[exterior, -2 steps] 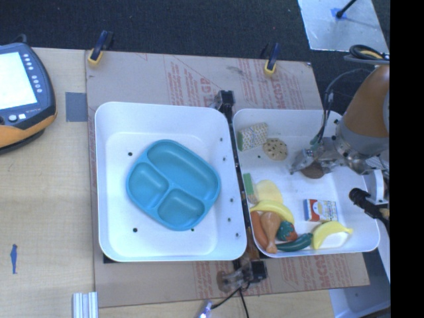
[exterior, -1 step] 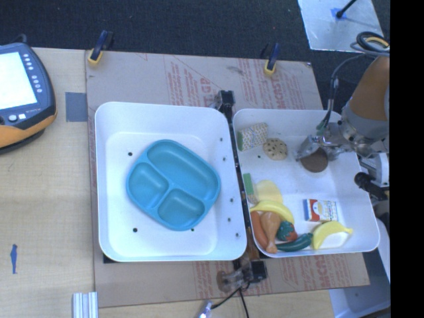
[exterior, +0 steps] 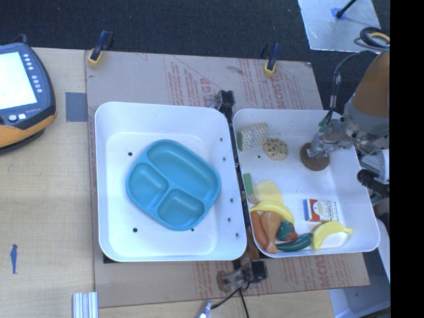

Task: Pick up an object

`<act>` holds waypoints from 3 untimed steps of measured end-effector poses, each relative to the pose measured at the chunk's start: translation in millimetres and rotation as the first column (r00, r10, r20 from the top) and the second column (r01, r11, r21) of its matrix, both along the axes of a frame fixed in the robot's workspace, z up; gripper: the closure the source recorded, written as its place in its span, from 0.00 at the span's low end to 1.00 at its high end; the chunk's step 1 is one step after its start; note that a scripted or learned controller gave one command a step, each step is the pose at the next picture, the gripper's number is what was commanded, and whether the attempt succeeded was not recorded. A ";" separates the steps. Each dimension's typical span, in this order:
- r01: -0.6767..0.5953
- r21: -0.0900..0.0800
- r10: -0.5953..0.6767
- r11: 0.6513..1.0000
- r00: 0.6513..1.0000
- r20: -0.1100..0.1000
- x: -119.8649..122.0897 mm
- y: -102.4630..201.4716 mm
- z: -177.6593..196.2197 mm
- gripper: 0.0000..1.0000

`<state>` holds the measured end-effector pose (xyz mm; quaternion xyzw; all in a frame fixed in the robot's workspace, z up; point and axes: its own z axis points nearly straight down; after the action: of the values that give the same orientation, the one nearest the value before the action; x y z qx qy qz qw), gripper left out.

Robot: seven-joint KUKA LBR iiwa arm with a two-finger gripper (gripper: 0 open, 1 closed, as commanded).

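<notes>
1. At the near edge of the bench, a dark clamp (exterior: 242, 273) with a cable is seen at the gap between the two bins.
2. In the near corner of the right bin (exterior: 344, 177), a small heap of toy food is found: an orange piece (exterior: 268, 227), a green vegetable (exterior: 296, 244) and a yellow wedge (exterior: 331, 232).
3. Just behind the heap, a yellow banana-like piece (exterior: 271, 201) and a small printed box (exterior: 321, 210) are placed, apart from each other.
4. Near the far left corner of this bin, a patterned block (exterior: 252, 136) and a cookie (exterior: 275, 149) are laid side by side.
5. A brown disc (exterior: 315, 160) is seen flat on the floor of the right bin, toward its far right part, well apart from the heap.
6. The gripper (exterior: 320, 144) is lowered directly over this disc; whether contact is made cannot be told, and it cannot be told whether the gripper is spread or closed.
7. The left bin (exterior: 112, 177) is occupied by a blue divided plate (exterior: 173, 184), turned at an angle.
</notes>
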<state>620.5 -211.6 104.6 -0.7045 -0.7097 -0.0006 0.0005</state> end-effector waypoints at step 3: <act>0.003 -0.001 -0.003 1.000 1.000 -0.002 36.0 1.5 31.7 0.00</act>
<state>656.5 -210.1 136.3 -0.7057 -0.7085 0.0005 0.0006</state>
